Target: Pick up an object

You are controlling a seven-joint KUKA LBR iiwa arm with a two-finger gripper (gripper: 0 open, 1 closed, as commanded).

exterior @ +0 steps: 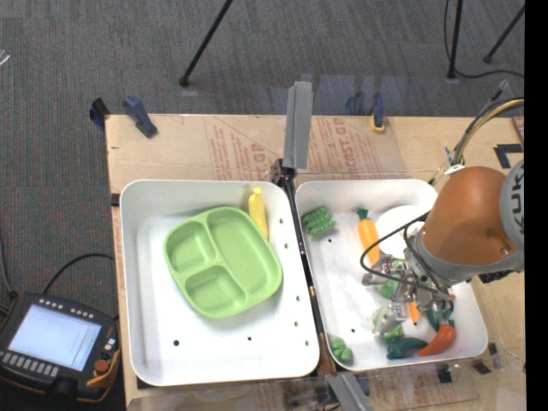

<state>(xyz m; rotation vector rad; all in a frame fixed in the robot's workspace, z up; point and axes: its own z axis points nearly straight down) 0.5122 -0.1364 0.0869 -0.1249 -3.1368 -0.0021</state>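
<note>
A: Pincer (401, 302) of the grey arm is seen low in the right white plastic bin (342, 197), at the lower right of the frame, among small toy vegetables. How wide it stands cannot be told, and nothing can be said to be held.

B: Which object is probably aimed at?

A: A small green toy piece (390, 288) and a dark green toy vegetable (404, 347) with a red toy pepper (440, 340) lie just beside it, crowded in the corner, so a clean grasp may be hindered.

B: And the rest?

A: An orange toy carrot (369, 235) and a green leafy toy (318, 221) lie apart, further up. A light green divided plate (223, 262) with a yellow toy (257, 211) is placed in the left white bin (145, 315).
</note>
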